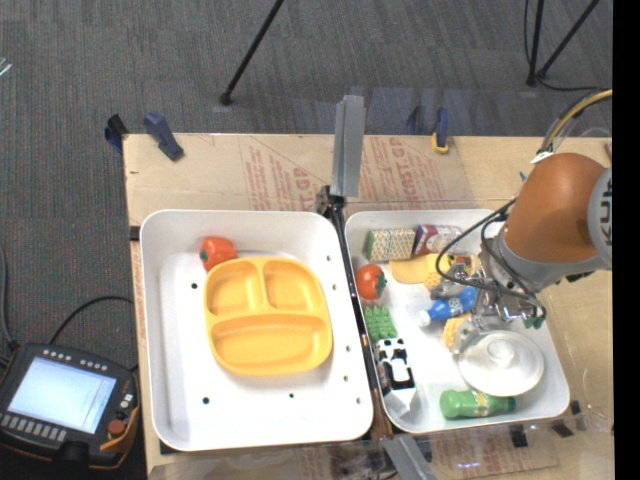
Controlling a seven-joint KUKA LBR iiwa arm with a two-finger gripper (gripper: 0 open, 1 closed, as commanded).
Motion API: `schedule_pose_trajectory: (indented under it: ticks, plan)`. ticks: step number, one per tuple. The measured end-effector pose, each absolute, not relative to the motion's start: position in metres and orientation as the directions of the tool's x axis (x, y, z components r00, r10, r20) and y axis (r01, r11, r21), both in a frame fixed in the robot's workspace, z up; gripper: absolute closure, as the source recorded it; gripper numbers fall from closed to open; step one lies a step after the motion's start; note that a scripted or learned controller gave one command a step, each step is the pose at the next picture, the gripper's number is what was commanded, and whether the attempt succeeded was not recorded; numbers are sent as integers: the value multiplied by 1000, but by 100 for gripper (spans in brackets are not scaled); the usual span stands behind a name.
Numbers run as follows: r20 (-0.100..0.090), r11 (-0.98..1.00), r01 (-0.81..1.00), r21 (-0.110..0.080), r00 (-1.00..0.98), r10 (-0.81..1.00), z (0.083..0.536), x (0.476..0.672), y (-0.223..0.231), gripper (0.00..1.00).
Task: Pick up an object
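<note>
The right bin [556,388] holds several small things: a red tomato [370,281], a green block [379,322], a black-and-white carton [397,365], a green bottle [477,404], a white bowl [501,361], a blue bottle [448,309], a yellow piece [412,269], and boxes [390,243] at the back. My gripper [487,305] hangs low over the right-middle of this bin, just above the white bowl and beside the blue bottle. The wrist hides its fingers.
The left bin [165,368] carries a yellow divided plate [268,315] and a red pepper [216,251] at its back left. A grey post [348,153] stands behind the gap between the bins. A teach pendant [65,400] lies at lower left.
</note>
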State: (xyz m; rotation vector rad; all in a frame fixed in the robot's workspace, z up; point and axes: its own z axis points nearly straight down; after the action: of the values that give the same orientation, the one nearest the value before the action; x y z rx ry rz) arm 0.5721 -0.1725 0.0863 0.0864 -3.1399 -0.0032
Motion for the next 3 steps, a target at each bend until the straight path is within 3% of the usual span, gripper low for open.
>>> schedule_pose_trajectory:
  ticks: [1, 2, 3]
  plan:
    - [-3, 998, -61, 2, -998, -61, 97, 574, -170, 100]
    - [15, 997, 79, 2, -997, 79, 86, 641, -147, 100]
    - [-1, 997, 78, 1, -997, 78, 88, 645, -147, 0]
